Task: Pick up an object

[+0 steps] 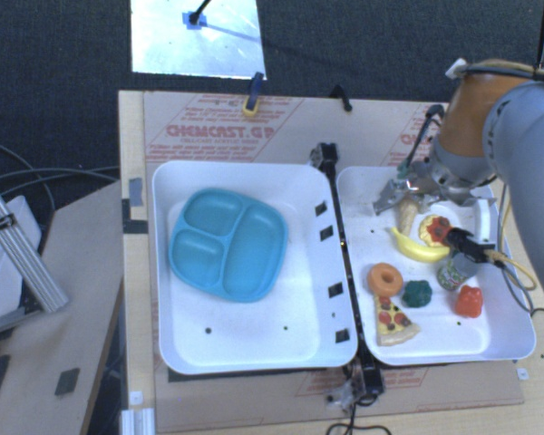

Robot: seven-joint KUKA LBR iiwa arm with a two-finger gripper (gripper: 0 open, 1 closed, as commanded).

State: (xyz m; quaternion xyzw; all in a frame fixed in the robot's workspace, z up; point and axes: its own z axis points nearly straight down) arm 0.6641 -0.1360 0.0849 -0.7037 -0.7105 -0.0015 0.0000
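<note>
My gripper (pixel 397 198) hangs low over the far part of the right bin (pixel 503 338), at the end of the grey arm with the orange band. A small beige toy piece (pixel 406 216) lies right under it, touching or nearly touching. Just in front of that are a yellow banana (pixel 417 246) and a round red-and-yellow toy (pixel 434 229). Nearer the front lie an orange donut (pixel 385 279), a dark green toy (pixel 417 293), a pizza slice (pixel 394 321), a red pepper (pixel 469 302) and a grey-green can (pixel 452 272).
The left bin (pixel 190 343) holds a blue divided plate (pixel 227 243). A black clip rail (pixel 334 234) runs between the bins. A cable (pixel 512 270) trails over the right bin's right side. A shiny square sheet (pixel 198 25) lies on the floor behind.
</note>
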